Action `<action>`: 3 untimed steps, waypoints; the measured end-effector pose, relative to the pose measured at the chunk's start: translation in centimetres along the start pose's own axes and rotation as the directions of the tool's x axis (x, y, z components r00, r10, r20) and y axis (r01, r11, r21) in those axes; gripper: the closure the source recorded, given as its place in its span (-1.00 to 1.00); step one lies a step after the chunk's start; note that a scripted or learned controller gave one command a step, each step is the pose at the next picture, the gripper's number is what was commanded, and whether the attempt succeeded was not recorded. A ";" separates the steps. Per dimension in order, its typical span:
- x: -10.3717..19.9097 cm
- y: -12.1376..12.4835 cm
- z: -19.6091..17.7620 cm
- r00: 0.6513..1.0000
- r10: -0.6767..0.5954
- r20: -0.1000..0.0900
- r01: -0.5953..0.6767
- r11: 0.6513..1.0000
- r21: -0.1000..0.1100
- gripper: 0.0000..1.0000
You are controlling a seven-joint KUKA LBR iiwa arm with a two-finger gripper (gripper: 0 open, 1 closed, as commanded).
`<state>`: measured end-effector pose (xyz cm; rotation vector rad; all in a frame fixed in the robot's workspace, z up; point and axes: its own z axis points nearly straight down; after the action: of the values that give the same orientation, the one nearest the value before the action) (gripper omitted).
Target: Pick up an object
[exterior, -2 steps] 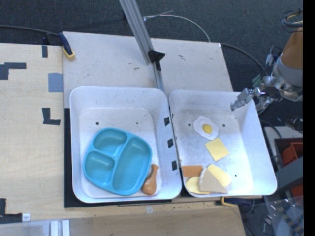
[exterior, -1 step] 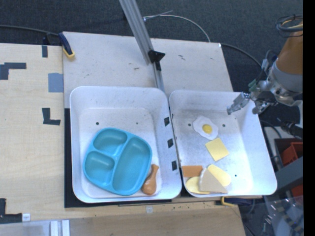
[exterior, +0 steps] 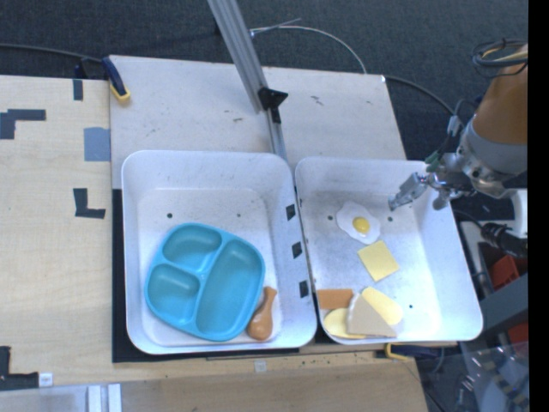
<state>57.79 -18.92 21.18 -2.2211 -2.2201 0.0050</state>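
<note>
Camera view, as I log it: gripper (exterior: 419, 189) over right bin's (exterior: 446, 264) upper right edge, fingers apparently slightly apart, nothing between them. Fried egg (exterior: 358, 222), cheese slice (exterior: 378, 260) just below-left. Left bin: blue tray (exterior: 206, 280).

A: What lies on the bench (exterior: 43, 256) apart from the bins?

B: A white board (exterior: 189, 101) under them. Its far left corner carries a small blue and yellow clamp (exterior: 116, 80).

A: And the two bins?

B: The left bin (exterior: 206, 157) and the right bin (exterior: 450, 273) stand side by side, their rims touching.

A: What is the long metal thing?

B: A grey pole (exterior: 236, 33), slanting down from the top edge. It ends in a black bracket (exterior: 273, 99) just behind the bins.

A: Any marks on the wood?

B: Yes, a grey tape patch (exterior: 97, 142) and dark tape pieces (exterior: 86, 204). A thin white cable (exterior: 334, 39) curves over the dark floor (exterior: 386, 7) behind.
</note>
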 end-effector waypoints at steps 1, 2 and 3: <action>-0.3 -1.3 3.7 1.000 0.000 -0.001 0.000 1.000 0.002 -1.00; 4.0 -2.6 5.3 1.000 -0.004 -0.003 0.004 1.000 0.001 -1.00; 9.3 -2.0 9.9 1.000 -0.006 -0.004 0.006 1.000 0.004 -1.00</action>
<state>55.80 -9.64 11.27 -2.2107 -2.2223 0.0045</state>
